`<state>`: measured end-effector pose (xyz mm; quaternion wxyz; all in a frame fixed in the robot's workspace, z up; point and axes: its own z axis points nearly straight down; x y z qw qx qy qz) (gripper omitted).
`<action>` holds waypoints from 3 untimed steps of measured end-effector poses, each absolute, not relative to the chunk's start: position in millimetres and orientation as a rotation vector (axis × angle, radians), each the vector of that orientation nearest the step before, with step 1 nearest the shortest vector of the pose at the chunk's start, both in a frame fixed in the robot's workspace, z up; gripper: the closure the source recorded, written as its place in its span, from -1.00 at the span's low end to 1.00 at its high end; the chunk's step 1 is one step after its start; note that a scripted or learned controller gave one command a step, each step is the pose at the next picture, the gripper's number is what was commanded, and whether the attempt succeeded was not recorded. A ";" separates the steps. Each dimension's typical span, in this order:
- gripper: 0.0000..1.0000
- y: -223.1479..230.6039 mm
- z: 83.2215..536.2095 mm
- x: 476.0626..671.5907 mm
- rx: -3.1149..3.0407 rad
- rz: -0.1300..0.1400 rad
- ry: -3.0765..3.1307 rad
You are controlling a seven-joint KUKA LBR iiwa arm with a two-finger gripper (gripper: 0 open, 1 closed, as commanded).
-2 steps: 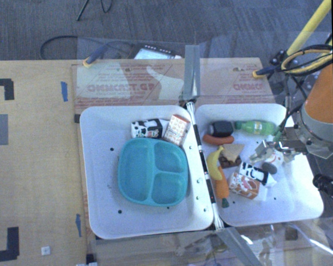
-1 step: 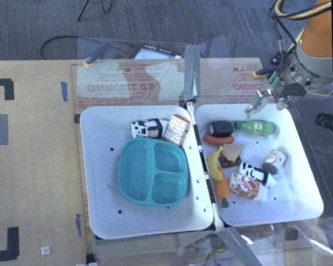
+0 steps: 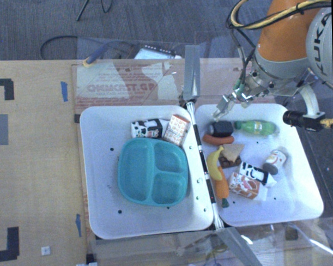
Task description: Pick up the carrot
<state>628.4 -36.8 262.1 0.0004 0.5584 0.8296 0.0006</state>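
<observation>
The carrot [image 3: 219, 187] is a short orange piece with a green tip. It lies at the left edge of the right bin [image 3: 299, 190], just below a yellow banana [image 3: 213, 161]. My gripper [image 3: 233, 103] hangs over the bin's far left corner, well above and beyond the carrot. It is open with nothing between its fingers. A black block [image 3: 222, 126] and a red sausage [image 3: 218, 139] lie between the gripper and the carrot.
The right bin also holds a green bottle [image 3: 256, 127], a slice of toast [image 3: 231, 154], a red-and-white carton [image 3: 247, 183] and a small can [image 3: 275, 158]. In the left bin [image 3: 96, 159] are a teal divided plate [image 3: 153, 171], a cow-print carton [image 3: 146, 129] and a small red box [image 3: 177, 129].
</observation>
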 end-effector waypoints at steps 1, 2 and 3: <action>-1.00 -18.5 242.7 667.7 1.399 0.005 2.807; -1.00 28.0 185.9 641.8 1.156 0.004 2.918; -1.00 94.4 115.8 595.9 1.142 0.008 2.918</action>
